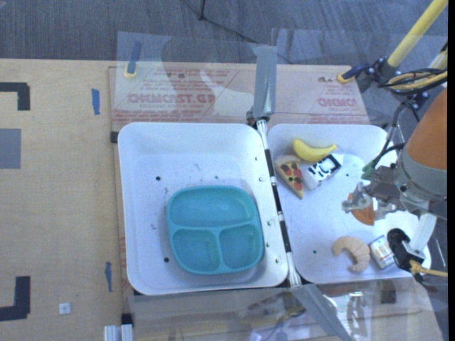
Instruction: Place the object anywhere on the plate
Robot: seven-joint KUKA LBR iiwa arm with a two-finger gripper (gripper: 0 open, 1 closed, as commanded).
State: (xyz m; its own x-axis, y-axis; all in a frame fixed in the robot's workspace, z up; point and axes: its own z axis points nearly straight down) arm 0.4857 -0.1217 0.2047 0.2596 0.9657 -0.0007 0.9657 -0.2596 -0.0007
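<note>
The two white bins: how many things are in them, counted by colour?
Teal: 1, the plate in the left bin.
Yellow: 1, banana.
Tan: 1, croissant.
Orange: 1, piece under the gripper.
Red and tan: 1, pizza slice.
Black and white: 1, card.
Silver: 1, can.
Total: 7

Single fixed cam, mounted above the bench, looking down at a slant. Both white bins in frame: left bin [142, 155] holds the teal plate [213, 227], roughly frame centre. Arm [432, 151] enters right of the plate. Medium distance.
</note>
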